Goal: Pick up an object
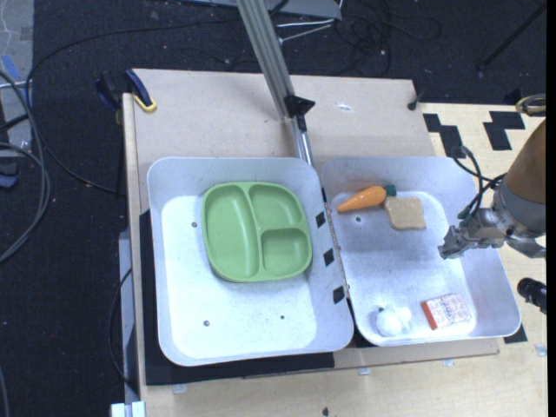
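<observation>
the desk carries two white bins so items can move between them. the left bin holds a green divided plate; the right bin holds the loose pickables: carrot, tan block, red packet, white lump. the jaws hover at middle right, possibly apart, though i cannot tell; they grip nothing. the tan block lies up-left of them, nearest.
</observation>
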